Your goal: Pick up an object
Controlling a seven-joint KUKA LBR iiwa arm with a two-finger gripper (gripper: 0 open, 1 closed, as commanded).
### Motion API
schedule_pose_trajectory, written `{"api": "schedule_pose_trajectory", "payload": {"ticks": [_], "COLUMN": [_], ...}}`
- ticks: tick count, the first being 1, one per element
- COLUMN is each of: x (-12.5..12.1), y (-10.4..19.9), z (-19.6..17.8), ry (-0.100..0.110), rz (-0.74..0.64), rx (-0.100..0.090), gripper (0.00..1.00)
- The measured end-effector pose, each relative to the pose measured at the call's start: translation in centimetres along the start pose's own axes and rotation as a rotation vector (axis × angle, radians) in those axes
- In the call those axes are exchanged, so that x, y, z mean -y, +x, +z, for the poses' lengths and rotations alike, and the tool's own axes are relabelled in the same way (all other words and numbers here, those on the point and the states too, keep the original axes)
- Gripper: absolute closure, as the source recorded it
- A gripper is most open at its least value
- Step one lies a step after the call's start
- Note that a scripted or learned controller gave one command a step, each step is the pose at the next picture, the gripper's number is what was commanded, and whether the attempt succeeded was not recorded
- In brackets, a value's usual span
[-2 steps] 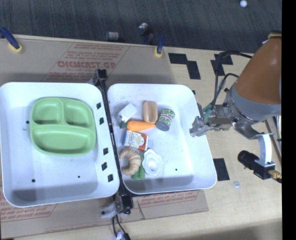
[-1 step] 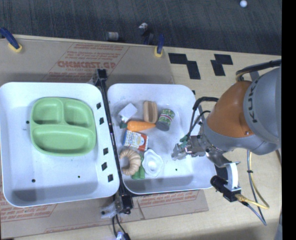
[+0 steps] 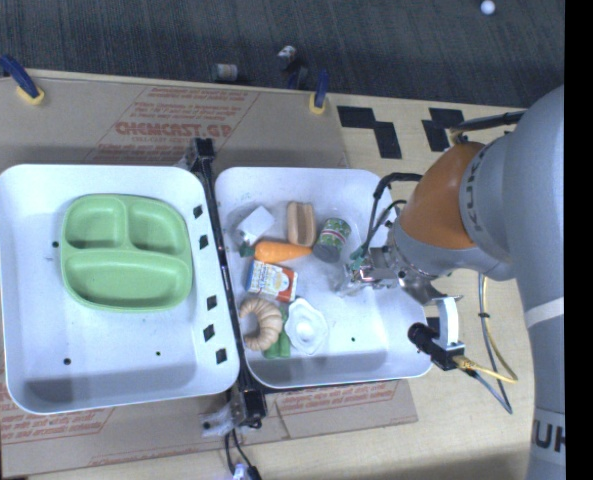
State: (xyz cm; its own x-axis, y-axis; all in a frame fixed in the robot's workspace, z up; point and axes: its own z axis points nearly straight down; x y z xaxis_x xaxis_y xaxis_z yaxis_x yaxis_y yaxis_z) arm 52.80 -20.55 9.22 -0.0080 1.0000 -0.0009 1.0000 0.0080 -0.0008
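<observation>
The right bin [image 3: 371, 358] holds several small items: a carrot [image 3: 281, 252], a hot dog bun [image 3: 299, 222], a green-labelled can [image 3: 332, 237], a small printed carton [image 3: 271, 281], a croissant [image 3: 260, 318], a white fried egg [image 3: 306, 325] and a clear wrapper [image 3: 254, 223]. My gripper [image 3: 360, 273] is low over the right part of this bin, just right of the can and below it. Nothing shows between its fingers.
The left bin [image 3: 26, 368] carries a green divided plate [image 3: 126, 250]. A black divider [image 3: 213, 258] runs between the bins. The arm's orange band [image 3: 441, 203] and grey body overhang the right bin's right rim. Cardboard lies under both bins.
</observation>
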Motion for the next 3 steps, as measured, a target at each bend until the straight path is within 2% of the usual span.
{"api": "schedule_pose_trajectory", "payload": {"ticks": [1, 2, 3], "x": [0.0, 3.1, 5.1], "y": [-0.6, -0.5, -0.5], "z": [-13.8, -0.4, 0.0], "ry": [-0.003, 0.004, 0.0], "rz": [0.002, 0.001, 0.0], "rx": [0.001, -0.003, -0.001], "gripper": [1.0, 1.0, 1.0]}}
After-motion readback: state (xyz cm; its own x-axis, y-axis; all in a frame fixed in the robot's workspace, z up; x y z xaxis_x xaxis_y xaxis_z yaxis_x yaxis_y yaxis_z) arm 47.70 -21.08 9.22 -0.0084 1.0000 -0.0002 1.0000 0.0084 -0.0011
